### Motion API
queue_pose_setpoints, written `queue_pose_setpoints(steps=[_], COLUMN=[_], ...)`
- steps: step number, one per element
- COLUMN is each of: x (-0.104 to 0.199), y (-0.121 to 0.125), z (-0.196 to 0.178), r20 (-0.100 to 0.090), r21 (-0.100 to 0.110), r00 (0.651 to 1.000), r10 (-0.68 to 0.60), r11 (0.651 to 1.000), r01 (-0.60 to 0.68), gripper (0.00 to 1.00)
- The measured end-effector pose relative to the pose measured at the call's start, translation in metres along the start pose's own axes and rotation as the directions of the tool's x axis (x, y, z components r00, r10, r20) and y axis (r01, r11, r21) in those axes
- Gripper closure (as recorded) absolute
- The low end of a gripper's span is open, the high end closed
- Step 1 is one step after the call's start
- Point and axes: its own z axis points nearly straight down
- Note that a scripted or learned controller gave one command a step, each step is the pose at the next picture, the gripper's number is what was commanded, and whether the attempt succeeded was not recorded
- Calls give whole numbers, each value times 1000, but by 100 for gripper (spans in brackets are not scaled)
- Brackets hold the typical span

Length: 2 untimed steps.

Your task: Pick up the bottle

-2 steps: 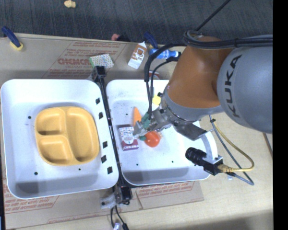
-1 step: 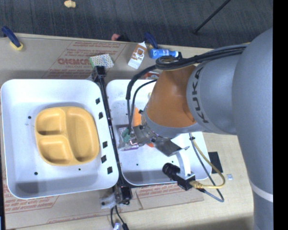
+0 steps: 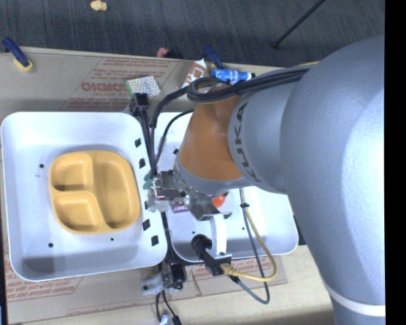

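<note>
Plainly, the arm [image 3: 271,134] fills the right side of the frame and hangs over the right bin [image 3: 284,239], and its wrist with the orange band [image 3: 206,141] covers most of that bin's floor. The gripper [image 3: 189,205] sits low in the centre of the frame, just right of the wall between the two bins, but its working end is buried under the wrist and cables, so I cannot tell whether it is wide, narrow or holding anything. The bottle cannot be made out with confidence: a small orange-red patch [image 3: 218,200] peeks out just beside the gripper body, on its right, and that may be part of it, though too little shows to be sure, and its long axis cannot be read at all. If that patch is the bottle, it lies directly under or touching the gripper's right side, inside the right bin, so the coming move would turn on a straight drop or lift and not a sideways reach. The left bin [image 3: 20,181] holds a yellow divided tray [image 3: 95,189], well apart from the gripper and not concerned here. Cardboard covers the table [image 3: 88,80] behind the bins.
</note>
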Motion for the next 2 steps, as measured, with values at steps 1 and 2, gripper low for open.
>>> queue_pose_setpoints(steps=[1, 2], x=[19, -10], y=[-1, 1], z=[0, -164], r20=[-1, 3], r21=[3, -3], r00=[919, 820], r10=[-395, -572], r11=[919, 820], r01=[395, 573], gripper=[100, 100])
